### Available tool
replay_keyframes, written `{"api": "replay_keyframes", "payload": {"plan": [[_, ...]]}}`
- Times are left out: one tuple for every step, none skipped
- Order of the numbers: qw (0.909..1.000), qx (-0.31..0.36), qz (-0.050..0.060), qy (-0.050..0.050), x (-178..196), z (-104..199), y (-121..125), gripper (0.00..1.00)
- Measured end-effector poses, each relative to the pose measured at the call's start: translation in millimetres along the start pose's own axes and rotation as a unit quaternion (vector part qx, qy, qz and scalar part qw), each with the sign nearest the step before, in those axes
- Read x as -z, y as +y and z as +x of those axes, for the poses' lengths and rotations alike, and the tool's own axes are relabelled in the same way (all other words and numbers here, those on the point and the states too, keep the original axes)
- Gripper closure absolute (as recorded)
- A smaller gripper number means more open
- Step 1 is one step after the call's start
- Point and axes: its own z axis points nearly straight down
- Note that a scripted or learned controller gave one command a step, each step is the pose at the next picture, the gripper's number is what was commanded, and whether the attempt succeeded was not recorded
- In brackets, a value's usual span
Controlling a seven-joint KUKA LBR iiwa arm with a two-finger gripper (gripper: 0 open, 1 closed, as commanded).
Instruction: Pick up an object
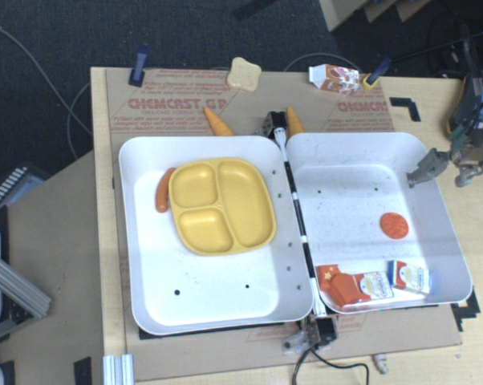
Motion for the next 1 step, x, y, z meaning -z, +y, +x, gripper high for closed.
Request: {"api": "replay_keyframes", "payload": {"plan": [[1.0000, 0.000, 0.002, 0.001, -179.8, 0.8, 10.4, 0.00]]}}
